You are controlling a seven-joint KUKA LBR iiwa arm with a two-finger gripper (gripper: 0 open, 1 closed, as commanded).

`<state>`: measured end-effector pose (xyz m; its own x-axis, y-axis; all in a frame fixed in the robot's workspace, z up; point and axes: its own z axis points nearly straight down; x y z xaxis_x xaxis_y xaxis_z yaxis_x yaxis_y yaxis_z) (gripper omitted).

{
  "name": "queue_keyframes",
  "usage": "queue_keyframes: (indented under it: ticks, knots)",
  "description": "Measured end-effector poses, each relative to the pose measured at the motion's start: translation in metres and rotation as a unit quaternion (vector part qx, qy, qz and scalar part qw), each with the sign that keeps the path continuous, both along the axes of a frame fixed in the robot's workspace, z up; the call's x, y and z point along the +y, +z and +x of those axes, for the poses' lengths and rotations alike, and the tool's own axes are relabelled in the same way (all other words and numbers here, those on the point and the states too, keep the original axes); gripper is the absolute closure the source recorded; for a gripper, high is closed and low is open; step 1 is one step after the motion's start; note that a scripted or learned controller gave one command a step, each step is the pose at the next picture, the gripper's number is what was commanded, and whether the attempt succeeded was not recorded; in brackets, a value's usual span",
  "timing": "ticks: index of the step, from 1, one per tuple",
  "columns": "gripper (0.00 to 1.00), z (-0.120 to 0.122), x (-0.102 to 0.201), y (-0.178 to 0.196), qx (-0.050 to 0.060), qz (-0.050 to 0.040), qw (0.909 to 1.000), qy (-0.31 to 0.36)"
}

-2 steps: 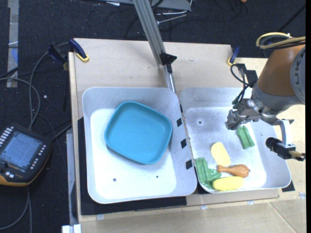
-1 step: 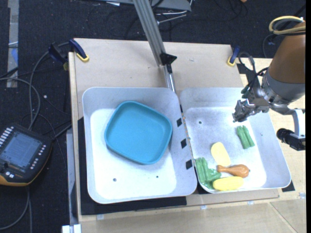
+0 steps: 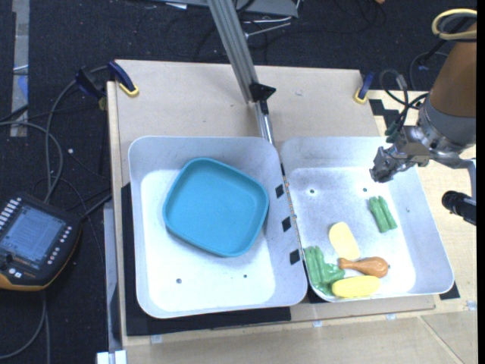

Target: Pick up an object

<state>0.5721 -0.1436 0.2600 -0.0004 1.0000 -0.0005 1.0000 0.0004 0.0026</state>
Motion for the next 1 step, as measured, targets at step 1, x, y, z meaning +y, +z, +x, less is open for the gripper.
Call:
queue_keyframes:
  ticks: [1]
  knots:
    - [1.0,-0.0171,0.0541,-0.0124,0.002,0.0008,1.0,0.002]
